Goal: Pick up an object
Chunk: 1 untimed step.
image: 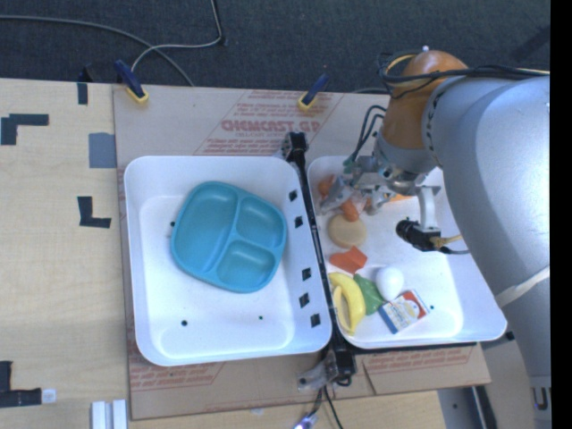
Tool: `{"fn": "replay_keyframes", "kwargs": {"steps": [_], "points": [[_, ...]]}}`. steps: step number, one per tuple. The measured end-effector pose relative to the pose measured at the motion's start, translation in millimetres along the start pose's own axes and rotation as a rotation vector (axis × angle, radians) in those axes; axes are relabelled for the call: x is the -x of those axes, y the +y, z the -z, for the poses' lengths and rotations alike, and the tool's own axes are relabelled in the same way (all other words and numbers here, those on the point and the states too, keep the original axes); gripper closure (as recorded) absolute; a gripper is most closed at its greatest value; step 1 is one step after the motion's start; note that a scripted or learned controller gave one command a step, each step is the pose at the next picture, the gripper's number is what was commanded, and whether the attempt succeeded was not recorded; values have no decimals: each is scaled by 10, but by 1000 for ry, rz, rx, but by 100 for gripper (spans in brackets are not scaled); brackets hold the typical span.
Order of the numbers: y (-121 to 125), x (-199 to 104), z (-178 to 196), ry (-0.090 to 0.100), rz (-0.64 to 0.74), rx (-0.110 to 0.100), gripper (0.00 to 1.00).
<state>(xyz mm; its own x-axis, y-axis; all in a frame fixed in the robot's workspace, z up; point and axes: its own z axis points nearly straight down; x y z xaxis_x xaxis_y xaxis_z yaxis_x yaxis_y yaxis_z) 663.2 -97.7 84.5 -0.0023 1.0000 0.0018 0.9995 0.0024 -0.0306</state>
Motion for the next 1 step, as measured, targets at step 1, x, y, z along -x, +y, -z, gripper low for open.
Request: {"fn": "replay_keyframes", "kwargs": {"steps": [1], "points": [[-44, 26, 76, -4, 1, -20, 100]]}}
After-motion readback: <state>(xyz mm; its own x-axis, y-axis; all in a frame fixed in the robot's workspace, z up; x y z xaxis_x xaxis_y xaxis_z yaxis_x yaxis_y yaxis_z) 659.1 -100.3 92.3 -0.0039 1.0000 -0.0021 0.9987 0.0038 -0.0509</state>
